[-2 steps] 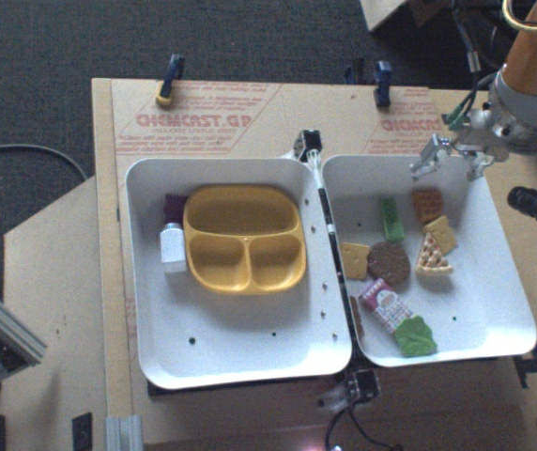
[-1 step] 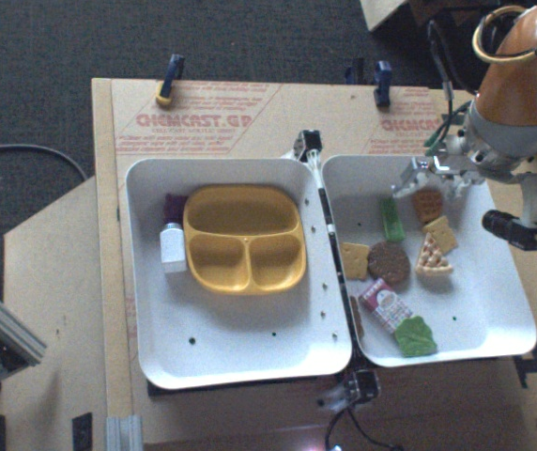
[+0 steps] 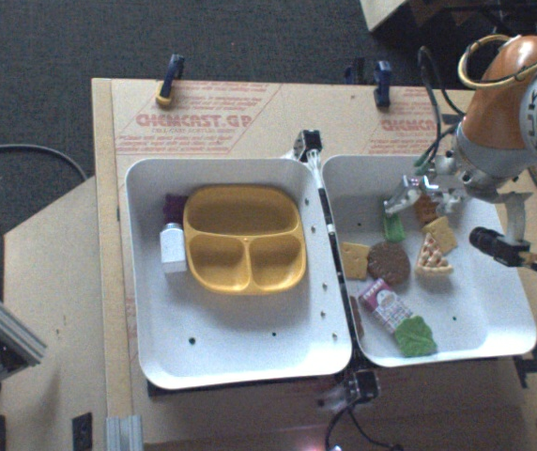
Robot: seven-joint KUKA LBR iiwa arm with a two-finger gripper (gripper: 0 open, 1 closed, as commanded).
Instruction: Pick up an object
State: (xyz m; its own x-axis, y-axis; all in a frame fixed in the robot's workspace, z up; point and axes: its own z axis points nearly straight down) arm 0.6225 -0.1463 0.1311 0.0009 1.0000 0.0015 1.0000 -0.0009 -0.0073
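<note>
My gripper (image 3: pixel 416 195) hangs low over the back of the right bin (image 3: pixel 498 322), open, with nothing visibly between its fingers. Just below it lie a small green piece (image 3: pixel 395 227) and a brown piece (image 3: pixel 425 210). Close by are a tan cracker (image 3: pixel 443 236), a pizza-like wedge (image 3: pixel 433 257), a dark round patty (image 3: pixel 389 262) and an orange square (image 3: pixel 354 259). A pink carton (image 3: pixel 386 306) and a green leafy piece (image 3: pixel 417 337) lie nearer the front.
The left bin (image 3: pixel 156 346) holds a yellow divided tray (image 3: pixel 245 238), a white bottle (image 3: pixel 173 248) and a purple item (image 3: pixel 176 205). The arm's orange band (image 3: pixel 513 73) rises at the right, with a black cable part (image 3: pixel 494 244) over the bin's right side.
</note>
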